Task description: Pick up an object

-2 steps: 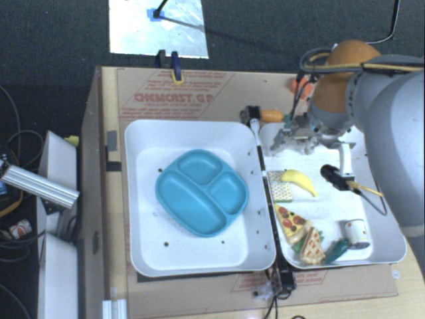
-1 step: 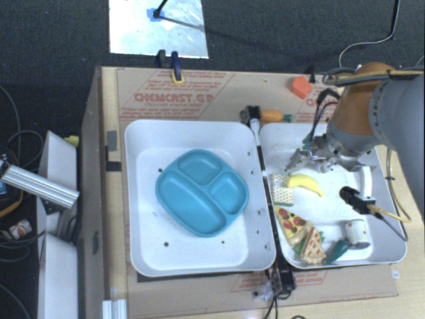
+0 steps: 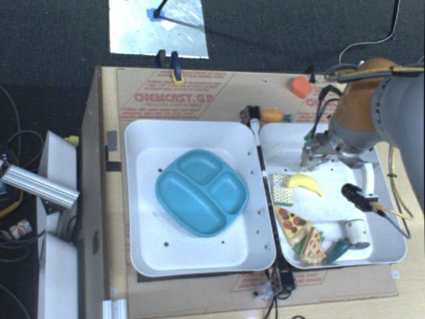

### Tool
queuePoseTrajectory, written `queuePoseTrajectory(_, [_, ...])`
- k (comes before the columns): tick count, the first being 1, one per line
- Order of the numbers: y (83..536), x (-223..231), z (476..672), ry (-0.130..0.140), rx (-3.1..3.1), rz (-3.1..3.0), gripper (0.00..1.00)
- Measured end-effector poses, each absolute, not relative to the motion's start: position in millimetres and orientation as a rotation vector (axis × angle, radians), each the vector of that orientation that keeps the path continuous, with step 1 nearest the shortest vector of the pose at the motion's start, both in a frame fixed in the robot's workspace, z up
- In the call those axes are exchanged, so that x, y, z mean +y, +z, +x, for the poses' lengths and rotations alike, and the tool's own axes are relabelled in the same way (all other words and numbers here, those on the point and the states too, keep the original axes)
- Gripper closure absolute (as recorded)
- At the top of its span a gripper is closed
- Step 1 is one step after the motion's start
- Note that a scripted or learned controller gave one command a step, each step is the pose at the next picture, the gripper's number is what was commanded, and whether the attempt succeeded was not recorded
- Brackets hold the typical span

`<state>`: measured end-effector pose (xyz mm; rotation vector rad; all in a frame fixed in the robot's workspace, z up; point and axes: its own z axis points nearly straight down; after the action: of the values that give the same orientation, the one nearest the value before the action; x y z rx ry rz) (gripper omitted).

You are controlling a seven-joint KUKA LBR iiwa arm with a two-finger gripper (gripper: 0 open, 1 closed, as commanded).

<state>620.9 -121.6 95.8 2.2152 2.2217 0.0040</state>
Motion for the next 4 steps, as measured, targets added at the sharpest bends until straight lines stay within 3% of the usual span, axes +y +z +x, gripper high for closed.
queuePoseTrajectory(1, [96, -122, 620.8, 0.004, 2.222, 2.216, 0.00])
queuePoseTrajectory(2, [90, -111, 595.1, 0.015, 2.210, 2.211, 0.00])
queuePoseTrajectory(3, [99, -110, 594.4, 0.013, 2.214, 2.213, 1.00])
queuePoseTrajectory(4, [99, -110, 594.3, 0.013, 2.215, 2.213, 0.00])
